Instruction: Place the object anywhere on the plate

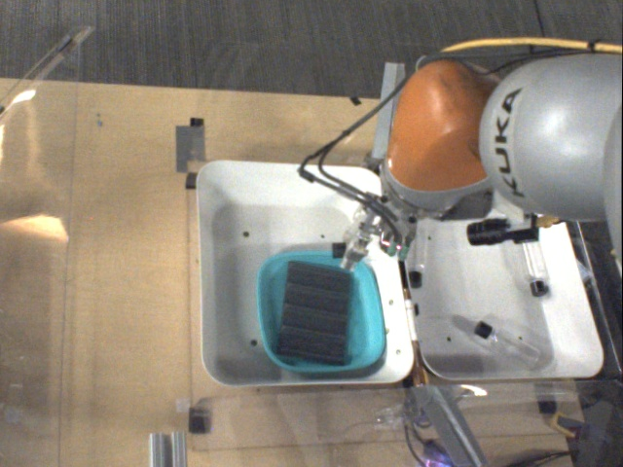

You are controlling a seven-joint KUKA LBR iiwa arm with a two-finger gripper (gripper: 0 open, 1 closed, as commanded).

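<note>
The claw (pixel 356 246) hangs low over the left bin (pixel 219 261), just above the far right corner of the plate (pixel 368 309); it is small and partly lost under the wrist, so whether it is spread or closed I cannot tell, and nothing can be made out held in it; its tip seems to sit right at the plate's rim, though contact cannot be confirmed.

The arm (pixel 555 134) enters from the right, its big grey link with the KUKA lettering lying across the upper part of the right bin (pixel 574 339); the orange band (pixel 438 129) bulges above the wrist, and the wrist points down and to the left, toward the divide between the two bins; a thin black cable (pixel 331 159) loops from the wrist out over the left bin's far wall.

The object (pixel 313 311), a dark ribbed rectangular block, lies flat on the teal plate, somewhat tilted, its long side running from far to near; it covers the middle of the plate and stays inside the rim; the claw is near its far right corner but apart from it.

The plate sits on the floor of the left bin, toward the near right corner, close beside the wall shared with the right bin.

In the right bin lie a few clear tube-like things with dark caps (pixel 501 337), well apart from the claw; both bins stand on the pale wooden counter (pixel 97 290).
</note>
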